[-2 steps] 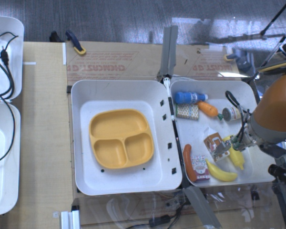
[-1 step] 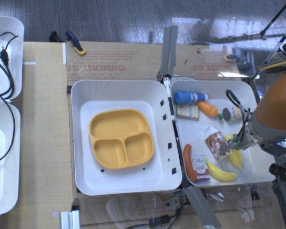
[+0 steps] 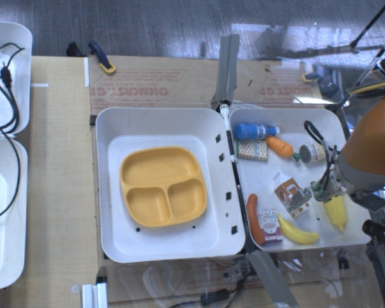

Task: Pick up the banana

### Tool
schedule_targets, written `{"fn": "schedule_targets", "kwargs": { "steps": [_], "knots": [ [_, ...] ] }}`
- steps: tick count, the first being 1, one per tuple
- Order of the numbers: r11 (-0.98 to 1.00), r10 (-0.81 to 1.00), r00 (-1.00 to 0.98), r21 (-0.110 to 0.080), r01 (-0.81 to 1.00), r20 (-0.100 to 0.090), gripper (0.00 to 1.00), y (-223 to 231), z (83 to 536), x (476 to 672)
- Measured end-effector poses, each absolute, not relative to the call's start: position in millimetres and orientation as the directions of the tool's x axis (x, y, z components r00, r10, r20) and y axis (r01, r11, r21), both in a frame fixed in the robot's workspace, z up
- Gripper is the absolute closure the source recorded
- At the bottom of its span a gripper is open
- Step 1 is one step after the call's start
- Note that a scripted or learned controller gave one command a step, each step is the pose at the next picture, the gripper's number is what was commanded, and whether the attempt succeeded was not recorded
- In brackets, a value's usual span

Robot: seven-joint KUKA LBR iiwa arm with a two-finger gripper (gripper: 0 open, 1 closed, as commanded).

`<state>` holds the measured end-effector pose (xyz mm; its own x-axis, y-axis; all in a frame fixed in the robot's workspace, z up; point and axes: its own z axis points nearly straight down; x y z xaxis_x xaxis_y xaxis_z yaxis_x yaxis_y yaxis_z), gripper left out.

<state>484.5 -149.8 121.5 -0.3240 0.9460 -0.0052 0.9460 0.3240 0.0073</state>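
Camera view, banana (image 3: 298,231) lying in right bin (image 3: 353,239), arm's jaws beside it, state unclear

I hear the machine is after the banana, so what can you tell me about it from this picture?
The banana is yellow, smooth and gently curved, lying flat near the front edge of the right bin. It looks whole and unpeeled. Its left end sits by a small red and white packet, close enough that contact cannot be ruled out. The pincer is above and to its right, apart from the banana.
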Motion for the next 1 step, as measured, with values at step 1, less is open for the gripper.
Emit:
{"fn": "schedule_targets", "kwargs": {
  "steps": [1],
  "knots": [
    [0.506, 0.862, -0.506, 0.004, 0.862, 0.015, 0.0, -185.1, 89.8, 480.8]
  ]
}}
